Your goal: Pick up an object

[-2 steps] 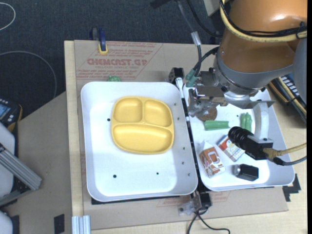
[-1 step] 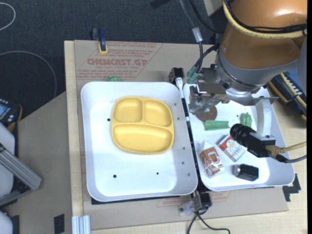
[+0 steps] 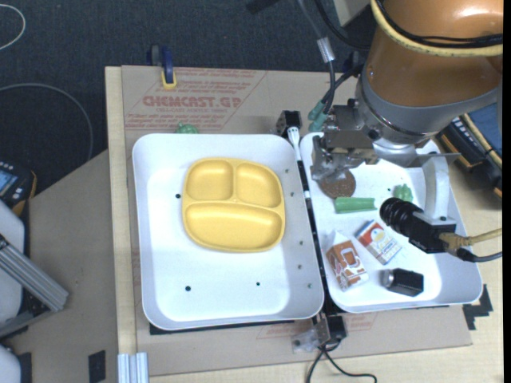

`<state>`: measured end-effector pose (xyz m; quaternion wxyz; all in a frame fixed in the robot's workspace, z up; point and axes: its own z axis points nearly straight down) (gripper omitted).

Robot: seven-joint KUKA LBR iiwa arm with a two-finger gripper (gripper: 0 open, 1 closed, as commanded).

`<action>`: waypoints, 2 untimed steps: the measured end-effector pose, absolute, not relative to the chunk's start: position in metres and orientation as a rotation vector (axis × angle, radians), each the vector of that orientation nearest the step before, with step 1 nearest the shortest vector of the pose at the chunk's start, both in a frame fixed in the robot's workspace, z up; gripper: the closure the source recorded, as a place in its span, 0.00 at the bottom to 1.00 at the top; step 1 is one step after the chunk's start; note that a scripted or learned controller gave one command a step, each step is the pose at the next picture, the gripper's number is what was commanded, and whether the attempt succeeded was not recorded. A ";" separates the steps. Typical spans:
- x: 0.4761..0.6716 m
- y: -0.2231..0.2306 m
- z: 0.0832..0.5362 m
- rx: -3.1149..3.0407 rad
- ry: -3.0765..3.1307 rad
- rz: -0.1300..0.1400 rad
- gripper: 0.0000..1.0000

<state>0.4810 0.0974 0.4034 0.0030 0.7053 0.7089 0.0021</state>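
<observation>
Right bin, contents: brown disc (image 3: pixel 339 185), far left; green cylinder (image 3: pixel 354 204) lying flat; red-white carton (image 3: pixel 378 242); brown packet (image 3: pixel 346 265); black block (image 3: pixel 402 281), near.

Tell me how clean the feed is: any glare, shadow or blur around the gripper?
Camera view: bright glare on the arm's orange band; the arm's bulk shades the right bin's upper end, so the gripper and the brown disc beneath it read dark and soft-edged. The yellow divided plate in the left bin is evenly lit, with mild sheen.
</observation>
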 end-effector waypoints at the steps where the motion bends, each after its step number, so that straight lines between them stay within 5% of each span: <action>1: 0.481 0.098 0.413 2.209 2.223 0.008 1.00; 2: 0.482 0.099 0.424 2.206 2.223 0.011 1.00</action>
